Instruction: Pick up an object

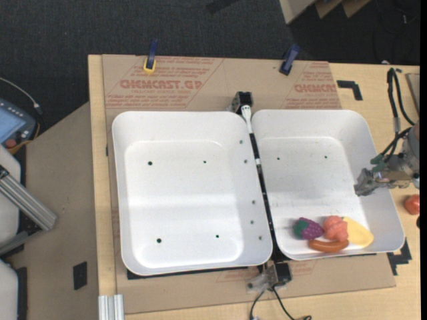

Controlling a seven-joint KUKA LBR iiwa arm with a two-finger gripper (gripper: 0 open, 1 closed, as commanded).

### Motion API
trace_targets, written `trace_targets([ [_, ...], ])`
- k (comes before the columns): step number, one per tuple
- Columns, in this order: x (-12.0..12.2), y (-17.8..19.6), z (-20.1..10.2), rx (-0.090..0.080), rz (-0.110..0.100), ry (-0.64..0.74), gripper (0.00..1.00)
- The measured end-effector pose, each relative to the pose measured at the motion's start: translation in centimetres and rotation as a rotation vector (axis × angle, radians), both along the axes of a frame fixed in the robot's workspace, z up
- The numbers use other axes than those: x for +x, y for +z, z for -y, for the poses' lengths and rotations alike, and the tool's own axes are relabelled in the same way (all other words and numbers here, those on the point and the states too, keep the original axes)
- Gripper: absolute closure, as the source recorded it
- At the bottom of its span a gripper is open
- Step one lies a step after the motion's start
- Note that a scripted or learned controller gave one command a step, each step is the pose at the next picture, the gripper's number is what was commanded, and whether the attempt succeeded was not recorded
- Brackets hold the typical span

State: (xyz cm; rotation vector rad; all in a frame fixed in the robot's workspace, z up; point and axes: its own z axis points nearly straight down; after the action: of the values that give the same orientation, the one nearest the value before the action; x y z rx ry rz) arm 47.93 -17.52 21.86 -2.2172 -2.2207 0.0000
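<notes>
Several toy foods lie together in the front right corner of the right bin [313,122]: a purple bunch of grapes [307,228], a red-orange piece [336,227], a yellow piece [361,235] and an orange sausage shape [328,245] in front of them. My gripper [365,184] reaches in from the right, over the right bin's right wall. It hangs behind and to the right of the toys, apart from them. Nothing shows in its grasp.
The left bin [180,199] sits beside the right one, joined by a black clip [242,102] at the back. Blue clamps [289,59] hold the cardboard sheet at the rear. Cables [395,105] run down the right side. A small orange thing [412,204] lies outside the bin.
</notes>
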Motion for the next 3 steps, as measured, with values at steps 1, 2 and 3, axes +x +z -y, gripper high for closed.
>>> trace_targets([
  [1,5.5,3.8,-4.2,-0.003,0.010,0.006,1.00],
  [2,6.4,6.4,-7.2,-0.004,0.008,0.002,1.00],
  [3,6.4,7.3,-7.0,-0.005,0.009,-0.001,1.00],
])
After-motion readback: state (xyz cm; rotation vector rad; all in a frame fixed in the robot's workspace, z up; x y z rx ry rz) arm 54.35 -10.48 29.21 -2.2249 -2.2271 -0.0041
